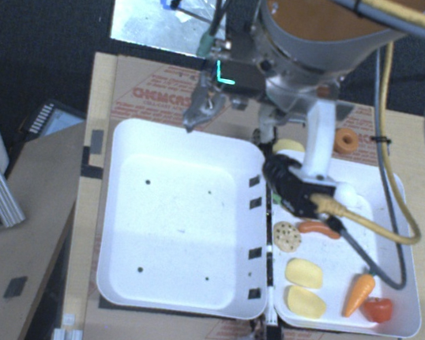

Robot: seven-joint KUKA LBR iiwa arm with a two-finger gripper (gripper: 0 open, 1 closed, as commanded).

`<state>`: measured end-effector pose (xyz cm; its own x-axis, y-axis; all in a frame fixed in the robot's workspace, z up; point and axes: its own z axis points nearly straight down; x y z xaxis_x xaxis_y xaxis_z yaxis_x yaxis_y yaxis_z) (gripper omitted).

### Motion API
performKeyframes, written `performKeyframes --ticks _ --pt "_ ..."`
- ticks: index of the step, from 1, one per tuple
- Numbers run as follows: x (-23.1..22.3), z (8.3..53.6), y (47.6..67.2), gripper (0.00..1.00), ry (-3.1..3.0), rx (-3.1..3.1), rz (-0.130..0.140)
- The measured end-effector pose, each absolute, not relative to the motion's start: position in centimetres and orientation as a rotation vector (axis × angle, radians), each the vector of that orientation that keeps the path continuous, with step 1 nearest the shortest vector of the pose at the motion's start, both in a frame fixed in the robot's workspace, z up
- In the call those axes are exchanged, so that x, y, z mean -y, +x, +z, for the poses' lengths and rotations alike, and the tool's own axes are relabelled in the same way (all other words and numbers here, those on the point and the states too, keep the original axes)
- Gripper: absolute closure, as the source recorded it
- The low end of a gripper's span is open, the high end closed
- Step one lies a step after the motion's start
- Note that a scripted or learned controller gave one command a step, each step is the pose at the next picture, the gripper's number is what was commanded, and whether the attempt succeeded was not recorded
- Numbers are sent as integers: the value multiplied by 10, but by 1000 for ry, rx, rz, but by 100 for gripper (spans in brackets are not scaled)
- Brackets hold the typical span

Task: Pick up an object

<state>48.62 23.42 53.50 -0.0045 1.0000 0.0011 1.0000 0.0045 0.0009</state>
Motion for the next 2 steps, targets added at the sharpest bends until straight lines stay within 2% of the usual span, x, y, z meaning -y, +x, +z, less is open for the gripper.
performKeyframes --ticks 1,2 --pt "-234 546 487 100 -2212 2231 -6" --pt "-234 546 487 0 -2211 2232 -5"
